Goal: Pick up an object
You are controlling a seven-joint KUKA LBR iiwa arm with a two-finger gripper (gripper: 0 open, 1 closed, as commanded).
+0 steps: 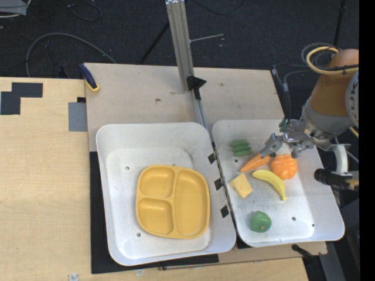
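- Crowding is the main hazard: the gripper (285, 147) hangs low over the far part of the right bin (328, 230), just above a tight cluster of toy food, and a descent here could land between items rather than around one.
- Its fingers look spread apart with nothing between them, though the metal parts are small and partly blurred, so that reading is a judgement.
- The carrot (255, 162) lies slanted with its thick end close under the fingers; it may roll or pivot away if only one finger touches it.
- The orange pumpkin (284, 167) sits touching or almost touching the carrot and the banana (272, 182); closing on it could nudge both, and its rounded shape could squirt out of a pinch.
- The cheese wedge (241, 186), green apple (260, 221) and green pod (239, 147) lie further off in the same bin and seem safe from a knock.
- The left bin (111, 151) holds a yellow divided plate (173, 202), well apart from the arm.
- A grasp too near the bin's far wall could scrape the rim.
- No brand, label or readable writing appears on anything.
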